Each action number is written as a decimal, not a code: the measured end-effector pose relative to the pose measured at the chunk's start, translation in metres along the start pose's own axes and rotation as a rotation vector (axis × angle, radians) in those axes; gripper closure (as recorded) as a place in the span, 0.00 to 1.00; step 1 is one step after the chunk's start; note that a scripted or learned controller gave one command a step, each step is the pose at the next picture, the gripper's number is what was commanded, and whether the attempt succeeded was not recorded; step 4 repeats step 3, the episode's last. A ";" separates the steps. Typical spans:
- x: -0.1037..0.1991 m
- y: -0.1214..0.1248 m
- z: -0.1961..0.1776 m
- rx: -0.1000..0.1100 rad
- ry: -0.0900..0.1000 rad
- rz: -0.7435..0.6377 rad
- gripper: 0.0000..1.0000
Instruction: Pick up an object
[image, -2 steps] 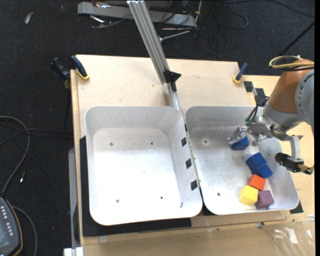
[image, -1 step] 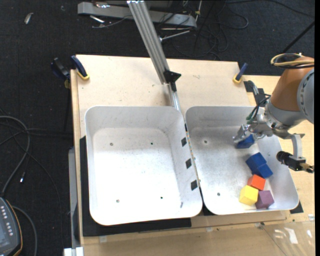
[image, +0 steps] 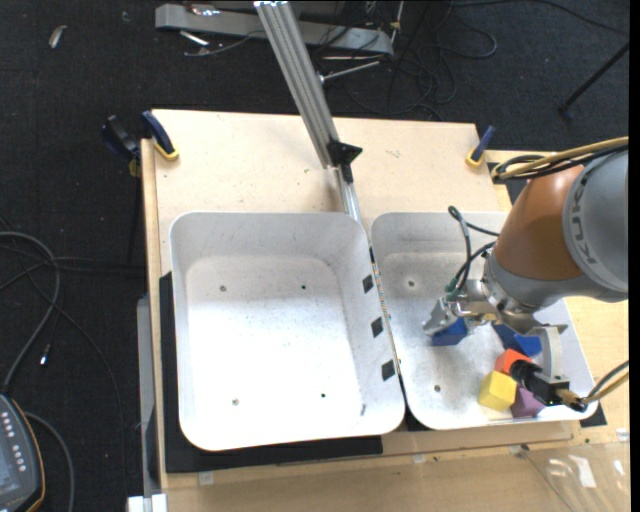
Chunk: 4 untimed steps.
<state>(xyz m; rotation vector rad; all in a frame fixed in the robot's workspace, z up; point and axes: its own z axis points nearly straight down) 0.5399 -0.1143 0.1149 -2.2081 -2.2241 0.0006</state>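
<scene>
My gripper (image: 447, 322) reaches down into the right bin (image: 412, 262), near its middle. A small blue block (image: 449, 332) sits right at the fingertips, partly covered by them; whether it is held between the fingers is unclear. Further right in the same bin lie another blue piece (image: 526, 346), an orange block (image: 514, 361), a yellow block (image: 496, 391) and a purple block (image: 525, 402), clustered in the front right corner. The arm's orange band and grey wrist hide part of the bin's right side.
The left bin (image: 265, 325) stands beside the right one, their rims meeting at the centre. A metal pole (image: 305, 85) slants down from the top to the bins' back edge. Clamps sit on the wooden bench's back corners (image: 158, 135).
</scene>
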 end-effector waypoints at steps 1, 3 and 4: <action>0.087 0.079 -0.085 -0.018 -0.003 -0.005 1.00; 0.150 0.055 -0.199 -0.013 -0.005 0.004 1.00; 0.150 0.055 -0.199 -0.013 -0.005 0.004 1.00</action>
